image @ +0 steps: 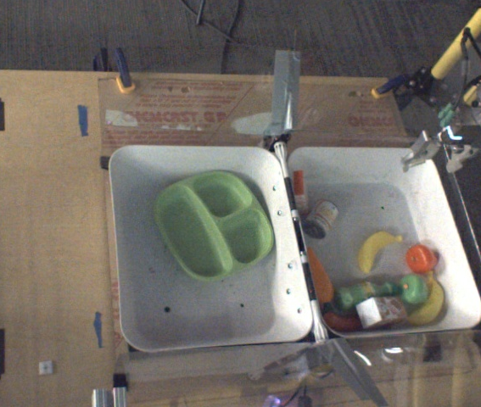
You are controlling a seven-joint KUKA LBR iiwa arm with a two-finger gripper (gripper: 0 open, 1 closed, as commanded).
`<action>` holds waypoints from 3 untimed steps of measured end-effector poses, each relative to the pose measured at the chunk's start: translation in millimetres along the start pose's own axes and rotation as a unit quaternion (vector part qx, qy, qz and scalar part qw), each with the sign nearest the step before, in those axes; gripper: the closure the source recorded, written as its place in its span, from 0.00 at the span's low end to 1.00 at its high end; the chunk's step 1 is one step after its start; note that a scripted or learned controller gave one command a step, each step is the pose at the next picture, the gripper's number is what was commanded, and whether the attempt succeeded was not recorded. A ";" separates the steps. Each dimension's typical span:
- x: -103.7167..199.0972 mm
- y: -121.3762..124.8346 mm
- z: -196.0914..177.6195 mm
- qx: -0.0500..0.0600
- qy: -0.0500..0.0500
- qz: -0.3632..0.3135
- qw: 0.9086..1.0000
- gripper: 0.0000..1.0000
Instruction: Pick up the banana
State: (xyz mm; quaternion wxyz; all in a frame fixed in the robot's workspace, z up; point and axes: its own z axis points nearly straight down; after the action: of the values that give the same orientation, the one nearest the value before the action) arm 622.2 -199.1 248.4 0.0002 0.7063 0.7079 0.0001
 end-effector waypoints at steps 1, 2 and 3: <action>29.6 -38.9 102.6 -0.001 0.000 -0.101 0.995 0.00; 69.6 -62.0 159.0 -0.004 -0.002 -0.156 0.988 0.00; 69.5 -62.0 159.0 -0.005 -0.002 -0.156 0.988 0.00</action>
State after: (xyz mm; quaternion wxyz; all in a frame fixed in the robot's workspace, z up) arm 560.2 -129.8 89.3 0.0051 0.5874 0.8093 0.0017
